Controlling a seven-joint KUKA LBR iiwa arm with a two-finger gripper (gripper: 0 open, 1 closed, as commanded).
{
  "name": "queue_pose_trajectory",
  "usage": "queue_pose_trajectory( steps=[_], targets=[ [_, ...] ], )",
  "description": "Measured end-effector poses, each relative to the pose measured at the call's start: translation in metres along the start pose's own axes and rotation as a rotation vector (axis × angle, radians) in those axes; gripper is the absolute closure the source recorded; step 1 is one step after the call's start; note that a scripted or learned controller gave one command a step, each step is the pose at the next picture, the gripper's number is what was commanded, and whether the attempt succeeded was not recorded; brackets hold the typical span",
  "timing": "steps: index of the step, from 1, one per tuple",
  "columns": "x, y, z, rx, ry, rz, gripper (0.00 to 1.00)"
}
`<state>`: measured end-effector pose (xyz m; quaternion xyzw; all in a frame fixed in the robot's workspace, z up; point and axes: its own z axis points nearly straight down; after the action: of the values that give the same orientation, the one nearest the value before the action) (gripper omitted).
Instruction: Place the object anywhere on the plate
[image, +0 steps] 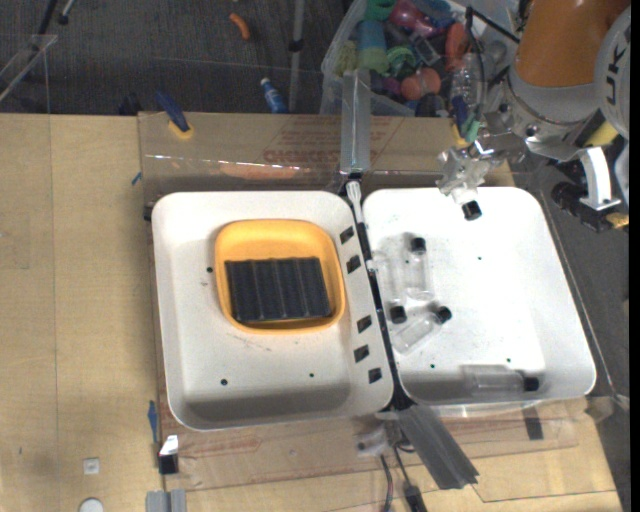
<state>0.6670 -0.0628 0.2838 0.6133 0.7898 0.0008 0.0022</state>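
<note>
Your tabletop (70, 300) is bare wood; coloured clutter sits behind it. No writing readable. Orange plate (278, 238) with a dark ribbed slab lies in the left bin (190, 360). Clear vials (412, 255) crowd the right bin (520, 300)'s left side. Gripper (466, 182) above the far rim pinches a vial.

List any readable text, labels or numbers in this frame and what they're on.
"U": a partial dark letter, cut off by the frame edge, on the arm's white housing at top right.
Faint reddish print on the clear sheet behind the bins: too blurred to read.
The orange plate, the dark ribbed block on it, the white bins and the clear vials carry no legible text.
</note>
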Motion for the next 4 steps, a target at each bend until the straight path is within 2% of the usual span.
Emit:
queue_pose_trajectory(
  steps=[1, 2, 3, 4],
  targets=[
    [-0.012, -0.003, -0.001, -0.001, 0.000, -0.115, 1.00],
    [-0.027, -0.006, -0.001, -0.001, 0.000, -0.157, 1.00],
    [-0.022, -0.005, 0.014, 0.004, 0.004, -0.259, 1.00],
    [-0.037, -0.009, 0.000, -0.001, 0.000, -0.336, 1.00]
  ],
)
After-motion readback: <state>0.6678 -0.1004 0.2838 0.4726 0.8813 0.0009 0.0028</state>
